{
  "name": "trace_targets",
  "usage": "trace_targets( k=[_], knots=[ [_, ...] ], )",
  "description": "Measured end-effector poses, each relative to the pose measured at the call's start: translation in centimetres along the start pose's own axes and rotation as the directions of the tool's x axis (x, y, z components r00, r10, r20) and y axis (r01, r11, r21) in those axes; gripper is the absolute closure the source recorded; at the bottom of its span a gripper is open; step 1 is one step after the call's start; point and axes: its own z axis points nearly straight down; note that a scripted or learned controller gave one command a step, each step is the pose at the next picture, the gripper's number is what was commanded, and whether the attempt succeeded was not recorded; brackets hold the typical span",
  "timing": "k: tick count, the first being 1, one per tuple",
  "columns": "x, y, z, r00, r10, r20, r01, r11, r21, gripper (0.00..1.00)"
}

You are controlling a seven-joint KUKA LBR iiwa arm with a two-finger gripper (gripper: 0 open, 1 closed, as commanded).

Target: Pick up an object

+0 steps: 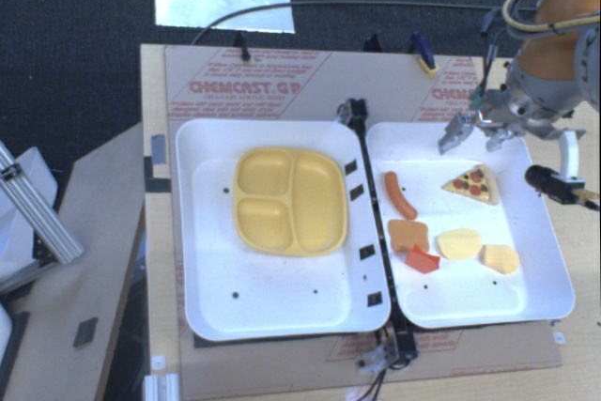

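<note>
The grey arm's two-finger pincer (477, 132) is hovering over the far edge of the right shallow white bin (540, 244), its fingers spread apart and gripping nothing. Below it, in that bin, a triangular toy pizza slice (472, 184) is lying nearest the pincer, with an orange-red toy sausage (399, 194) to its left. Nearer the camera, an orange toast-like square (408, 234), a small red wedge (423, 260), a pale yellow rounded piece (459, 244) and a yellow cheese chunk (500, 258) are sitting clustered. The left shallow white bin (211, 296) is holding a yellow divided plastic plate (288, 200).
</note>
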Motion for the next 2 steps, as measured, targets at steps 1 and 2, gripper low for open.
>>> trace_targets(
  k=[1, 2],
  knots=[
    [-0.6, 0.5, 4.4, 1.000, 0.002, 0.001, -0.002, 1.000, 0.002, 0.00],
    [-0.8, 0.0, 8.7, 1.000, 0.003, 0.000, -0.003, 1.000, 0.002, 0.00]
  ],
)
